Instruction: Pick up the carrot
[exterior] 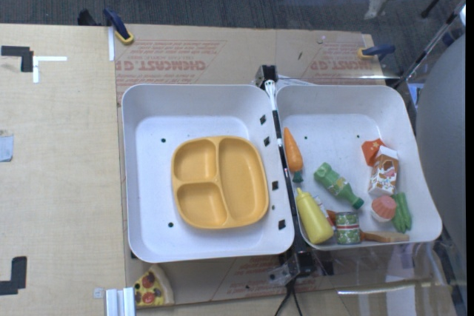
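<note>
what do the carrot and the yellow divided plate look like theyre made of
Carrot: probably moulded plastic toy food, going by its even orange body, small green tip and slight sheen. Yellow divided plate: likely hard plastic with a smooth matte finish, one uniform colour with rounded moulded ridges between its three compartments.

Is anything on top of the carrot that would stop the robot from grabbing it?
No. The orange toy carrot with a green stem lies uncovered against the left wall of the right-hand white bin. The yellow plastic bottle lies below it, apart from it.
</note>
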`<move>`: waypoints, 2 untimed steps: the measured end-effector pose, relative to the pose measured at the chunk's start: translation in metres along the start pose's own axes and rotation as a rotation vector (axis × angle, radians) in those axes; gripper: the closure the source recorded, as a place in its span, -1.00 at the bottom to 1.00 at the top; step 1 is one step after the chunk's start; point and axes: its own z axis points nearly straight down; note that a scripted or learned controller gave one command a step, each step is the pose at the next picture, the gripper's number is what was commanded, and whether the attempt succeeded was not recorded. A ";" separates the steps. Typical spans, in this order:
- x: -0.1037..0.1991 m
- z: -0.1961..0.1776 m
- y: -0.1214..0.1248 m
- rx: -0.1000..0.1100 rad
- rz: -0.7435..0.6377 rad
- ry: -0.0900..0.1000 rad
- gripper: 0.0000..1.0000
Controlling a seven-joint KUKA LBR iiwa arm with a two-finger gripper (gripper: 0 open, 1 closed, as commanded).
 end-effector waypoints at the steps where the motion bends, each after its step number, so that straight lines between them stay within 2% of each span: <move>1: 0.007 0.000 -0.037 0.000 -0.001 0.000 -1.00; 2: 0.008 -0.008 -0.034 -0.003 0.006 -0.002 1.00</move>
